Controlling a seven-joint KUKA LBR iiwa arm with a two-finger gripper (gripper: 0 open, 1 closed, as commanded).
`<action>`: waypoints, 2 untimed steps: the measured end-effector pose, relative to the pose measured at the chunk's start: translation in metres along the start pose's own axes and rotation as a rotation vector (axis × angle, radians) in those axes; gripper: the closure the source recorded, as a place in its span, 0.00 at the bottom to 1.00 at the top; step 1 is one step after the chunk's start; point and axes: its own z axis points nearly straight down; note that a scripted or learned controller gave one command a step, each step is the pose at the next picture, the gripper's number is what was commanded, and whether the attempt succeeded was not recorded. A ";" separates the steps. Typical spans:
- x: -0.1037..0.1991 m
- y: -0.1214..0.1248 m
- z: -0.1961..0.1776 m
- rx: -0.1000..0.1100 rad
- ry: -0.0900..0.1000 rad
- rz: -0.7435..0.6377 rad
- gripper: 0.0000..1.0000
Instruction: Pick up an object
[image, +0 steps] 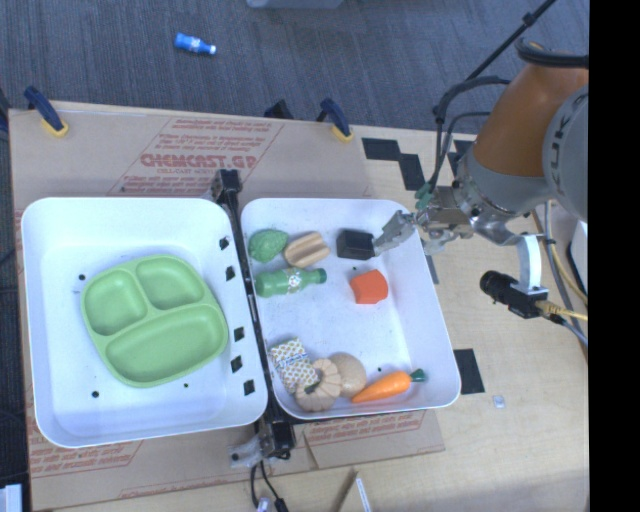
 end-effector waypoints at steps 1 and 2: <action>-0.013 0.004 0.172 0.000 0.000 -0.001 0.00; -0.025 0.085 0.171 -0.002 0.000 0.000 0.00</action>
